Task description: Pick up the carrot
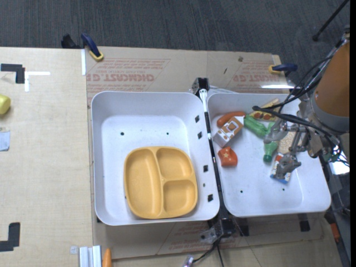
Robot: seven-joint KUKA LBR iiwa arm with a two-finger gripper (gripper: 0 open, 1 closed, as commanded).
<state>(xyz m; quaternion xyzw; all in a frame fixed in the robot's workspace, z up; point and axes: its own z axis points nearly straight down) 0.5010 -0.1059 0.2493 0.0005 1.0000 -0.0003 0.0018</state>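
Carrot (230, 117) lies in right bin (311, 202), far-left part, close to the divider wall. Orange, elongated, roughly left-right. A small white/orange box (228, 131) sits touching or just beside its near side; red tomato-like item (228, 157) further toward the near side, apart from it. Green items (257, 125) to the carrot's right, a small green bottle-ish piece (270, 150) nearer.

Gripper (283, 168) is over the right half of the same bin, well apart from the carrot, w/ cables and wrist hardware crowding the view. Something blue/white shows at the tip; can't resolve whether it's gripper part or an object. Tool state: cannot tell — released or clenched not readable at this res.

Left bin (100, 149) holds a yellow divided plate (161, 182); not involved.

Progress, judged: pick not done. Carrot rests on bin floor, nothing around it. Remaining: move left and toward far side to get above carrot, descend, grasp, lift. Risk est.: box hard against carrot may foul one side of the approach.
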